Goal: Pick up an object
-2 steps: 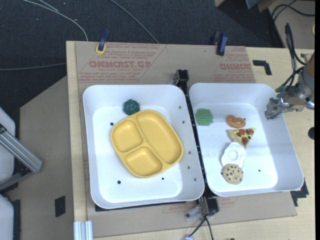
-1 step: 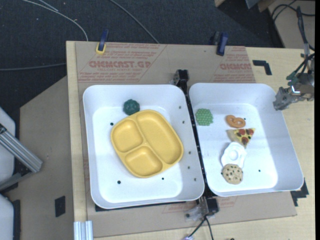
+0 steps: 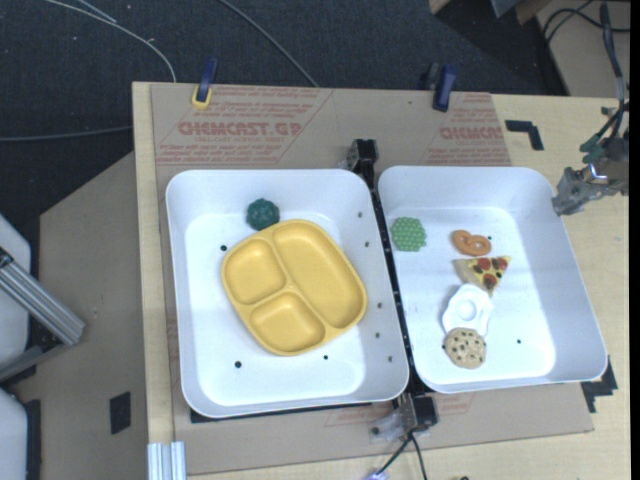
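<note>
1. 2 shallow white bins are sitting side by side on a brown board in the middle of the frame: the left bin (image 3: pixel 190 298) and the right bin (image 3: pixel 560 298).
2. A yellow divided tray (image 3: pixel 292 286) with 3 compartments is lying tilted in the left bin, taking up most of its floor.
3. A dark green bumpy lump (image 3: pixel 263 212) is resting just beside the tray's upper edge; its shape is too small to name with any confidence.
4. In the right bin, a light green round piece (image 3: pixel 408 233) is lying near the upper left corner, close to the wall between the bins.
5. Right of it, a pretzel (image 3: pixel 470 242) is lying flat, with a pizza slice (image 3: pixel 484 268) just below it.
6. Lower down, a white fried egg (image 3: pixel 468 310) is touching a chocolate chip cookie (image 3: pixel 464 348) at its lower edge.
7. The gripper (image 3: pixel 585 183) is showing at the right edge of the frame, over the right bin's upper right rim, well apart from all the toy food.
8. The arm behind it is being cut off by the frame edge, and the metal parts are blurring together, so I cannot tell how the tool is set or whether it has anything.
9. 2 blue clamps (image 3: pixel 205 83) are gripping the board's top edge.
</note>
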`<action>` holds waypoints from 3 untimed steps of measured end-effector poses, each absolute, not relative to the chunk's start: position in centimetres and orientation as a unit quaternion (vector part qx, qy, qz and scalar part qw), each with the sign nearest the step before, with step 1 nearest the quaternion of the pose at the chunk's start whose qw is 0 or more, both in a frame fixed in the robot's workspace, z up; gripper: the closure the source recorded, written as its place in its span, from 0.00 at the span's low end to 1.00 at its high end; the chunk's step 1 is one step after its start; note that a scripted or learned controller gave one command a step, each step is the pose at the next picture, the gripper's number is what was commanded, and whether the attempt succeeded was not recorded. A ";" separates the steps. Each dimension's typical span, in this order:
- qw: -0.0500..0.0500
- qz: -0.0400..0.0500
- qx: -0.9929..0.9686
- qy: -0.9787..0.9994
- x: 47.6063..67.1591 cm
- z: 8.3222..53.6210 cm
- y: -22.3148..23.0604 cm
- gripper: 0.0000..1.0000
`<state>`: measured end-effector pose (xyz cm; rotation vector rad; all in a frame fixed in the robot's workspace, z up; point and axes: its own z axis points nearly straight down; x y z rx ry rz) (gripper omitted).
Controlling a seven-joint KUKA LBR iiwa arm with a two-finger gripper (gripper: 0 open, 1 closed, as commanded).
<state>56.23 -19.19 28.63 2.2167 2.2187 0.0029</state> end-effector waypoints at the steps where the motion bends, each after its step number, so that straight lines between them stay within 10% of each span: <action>1: -0.001 0.000 0.706 0.709 55.5 28.7 -14.4 1.00; 3: -0.002 0.000 0.706 0.709 53.0 26.1 -6.0 1.00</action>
